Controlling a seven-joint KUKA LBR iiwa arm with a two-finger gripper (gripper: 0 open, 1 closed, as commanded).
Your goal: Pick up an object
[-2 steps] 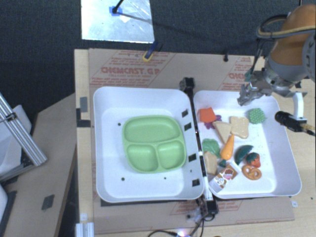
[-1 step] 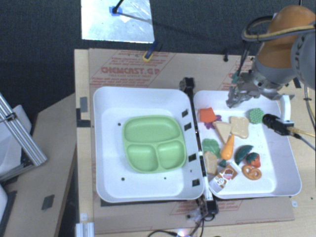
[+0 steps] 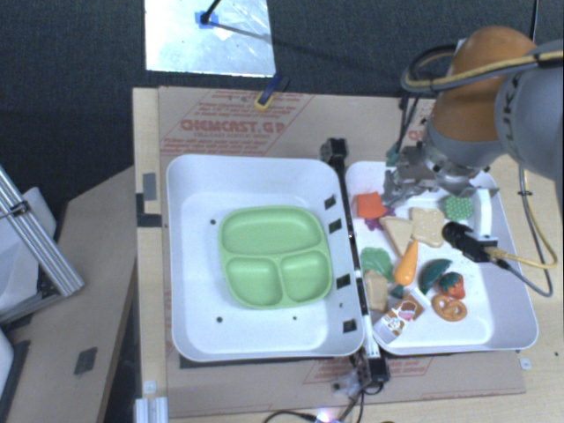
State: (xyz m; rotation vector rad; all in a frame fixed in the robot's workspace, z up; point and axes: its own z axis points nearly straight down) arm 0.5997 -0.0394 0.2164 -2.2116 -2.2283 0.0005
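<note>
My gripper [image 3: 398, 186] hangs low over the back left part of the right bin [image 3: 511, 329], under the grey arm with its orange band [image 3: 480, 82]. Just left of and below it lies an orange-red block [image 3: 369, 205]. Two pale bread slices [image 3: 426, 226] rest a little in front of it. Further forward lie a carrot [image 3: 406, 262], a green leafy piece [image 3: 377, 259], a strawberry [image 3: 452, 283], a pretzel [image 3: 449, 308] and a small printed packet [image 3: 401, 315]. A green textured piece [image 3: 458, 207] sits to the gripper's right. The wrist hides what is directly beneath it.
The left bin [image 3: 189, 236] holds a light green divided plate [image 3: 271, 256]. A black divider with clips [image 3: 345, 227] runs between the bins. A black cabled part [image 3: 467, 241] reaches across the right bin. A white bar [image 3: 483, 215] lies near its right wall.
</note>
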